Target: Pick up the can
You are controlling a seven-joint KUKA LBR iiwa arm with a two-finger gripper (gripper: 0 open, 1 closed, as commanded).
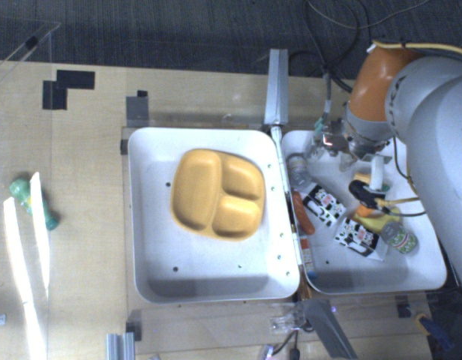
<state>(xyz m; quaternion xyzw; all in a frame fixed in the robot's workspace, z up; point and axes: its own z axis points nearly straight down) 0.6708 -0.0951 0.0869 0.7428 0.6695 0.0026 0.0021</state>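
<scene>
While the can [400, 238] lay on its side, green-labelled, in the right bin [366, 280], it sat close to that bin's right wall, touching a yellow object [375, 220] and beside a black-and-white printed box [358, 236]. Further left in the right bin lay a second printed box [323, 205], a clear bottle [298, 172] and an orange-red tool [301, 214] along the left wall. Above them, at the right bin's far end, hung the gripper [337, 142] under its orange band; how its jaws stood I could not tell. Left of the right bin, the other bin [152, 276] held a yellow compartment tray [217, 193].
</scene>
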